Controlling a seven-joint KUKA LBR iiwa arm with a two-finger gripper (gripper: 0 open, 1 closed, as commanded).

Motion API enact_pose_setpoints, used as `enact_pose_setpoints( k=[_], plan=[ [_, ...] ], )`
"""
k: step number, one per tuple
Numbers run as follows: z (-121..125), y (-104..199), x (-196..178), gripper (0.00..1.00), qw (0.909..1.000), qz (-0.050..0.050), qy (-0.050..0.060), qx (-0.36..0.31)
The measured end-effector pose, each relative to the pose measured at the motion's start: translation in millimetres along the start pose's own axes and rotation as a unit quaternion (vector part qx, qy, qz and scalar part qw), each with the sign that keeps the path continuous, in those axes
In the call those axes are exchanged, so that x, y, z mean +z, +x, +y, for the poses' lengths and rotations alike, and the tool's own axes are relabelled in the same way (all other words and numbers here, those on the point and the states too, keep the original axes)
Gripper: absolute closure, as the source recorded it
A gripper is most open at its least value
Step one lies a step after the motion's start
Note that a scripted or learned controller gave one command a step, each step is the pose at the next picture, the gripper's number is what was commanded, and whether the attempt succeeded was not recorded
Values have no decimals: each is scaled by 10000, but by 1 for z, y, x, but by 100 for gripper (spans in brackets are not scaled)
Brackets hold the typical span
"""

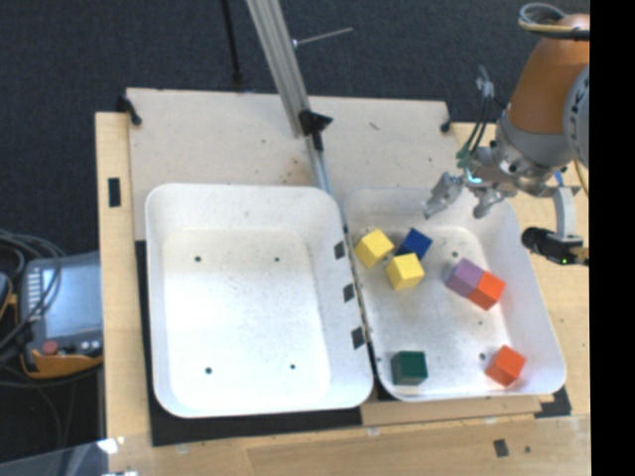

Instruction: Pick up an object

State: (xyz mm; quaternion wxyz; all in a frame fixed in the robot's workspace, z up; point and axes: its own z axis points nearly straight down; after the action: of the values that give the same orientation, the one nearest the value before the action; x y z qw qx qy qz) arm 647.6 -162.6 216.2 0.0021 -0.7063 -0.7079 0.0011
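Pincer [464,198] is seen hovering over the back edge of the right bin [541,315], fingers spread fairly wide, and nothing is gripped or touched by them. So the approach step looks to be in hand; no object has been picked yet. Candidates are scattered below it: blue cube [417,242], two yellow cubes [374,248] and [405,271], a purple block [464,277] touching an orange cube [488,291], plus a green cube [408,367] and another orange one [505,364]. Next, a descent onto one block would probably be needed, lined up so neighbours aren't clipped.
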Motion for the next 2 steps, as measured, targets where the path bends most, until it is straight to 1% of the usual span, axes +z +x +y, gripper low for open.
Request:
enact_pose_setpoints(
  k=[1,2],
  plan=[
    [1,-1,-3,0,10000,-17,-22,-11],
    [9,-4,53,0,10000,-17,-1,-21]
  ],
)
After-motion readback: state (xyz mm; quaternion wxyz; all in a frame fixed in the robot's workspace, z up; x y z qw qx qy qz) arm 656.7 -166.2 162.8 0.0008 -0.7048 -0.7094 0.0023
